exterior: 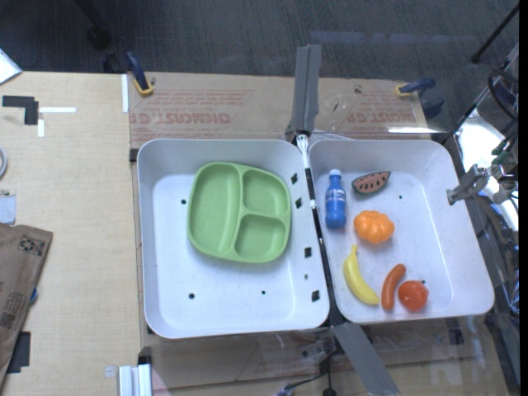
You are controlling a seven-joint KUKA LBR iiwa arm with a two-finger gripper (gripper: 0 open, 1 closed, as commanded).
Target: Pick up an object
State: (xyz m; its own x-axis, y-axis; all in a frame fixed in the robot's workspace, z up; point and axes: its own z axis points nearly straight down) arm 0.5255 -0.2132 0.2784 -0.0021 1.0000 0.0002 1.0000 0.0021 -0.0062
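The right white bin (445,221) holds several toy foods. A blue bottle (335,198) lies near its left wall, with a watermelon slice (371,182) to its right. Below them sits an orange pumpkin-like fruit (374,227). A yellow banana (359,277), an orange-red sausage (393,284) and a red tomato (412,295) lie close together at the front. The left white bin (165,287) carries a green divided plate (239,213) in its upper middle.
A grey upright post (307,89) stands behind the seam between the bins. Metal fittings and cables (483,184) crowd the right bin's right rim. Cardboard (214,110) lies behind the bins, and a wooden bench top (66,180) extends to the left.
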